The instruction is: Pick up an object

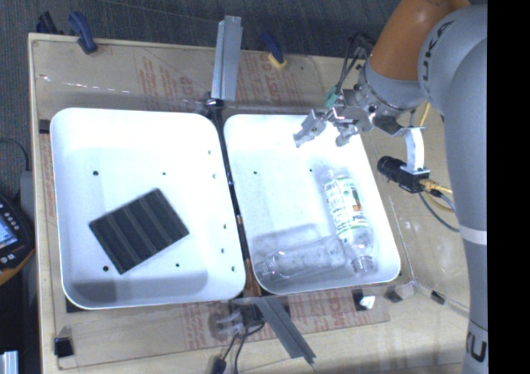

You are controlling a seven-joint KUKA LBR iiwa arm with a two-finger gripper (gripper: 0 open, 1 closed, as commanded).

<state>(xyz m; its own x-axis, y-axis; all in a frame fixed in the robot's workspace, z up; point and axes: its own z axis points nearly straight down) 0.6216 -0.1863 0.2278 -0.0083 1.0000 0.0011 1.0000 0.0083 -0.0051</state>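
Jaws [325, 127] seemingly apart, empty, above the right bin [273, 136] holding two clear bottles [346, 207]

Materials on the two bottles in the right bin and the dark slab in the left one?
Labelled bottle: looks like clear glossy plastic; the bin shows through it. Bottle lying along the near wall: same see-through look. Dark ribbed slab: matte black, maybe rubber or foam; cannot tell which.

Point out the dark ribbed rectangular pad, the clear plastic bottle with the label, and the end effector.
dark ribbed rectangular pad [138, 229]: camera view, centre of its ribbed top face.
clear plastic bottle with the label [344, 208]: camera view, on the label.
end effector [325, 134]: camera view, midway between the fingertips.
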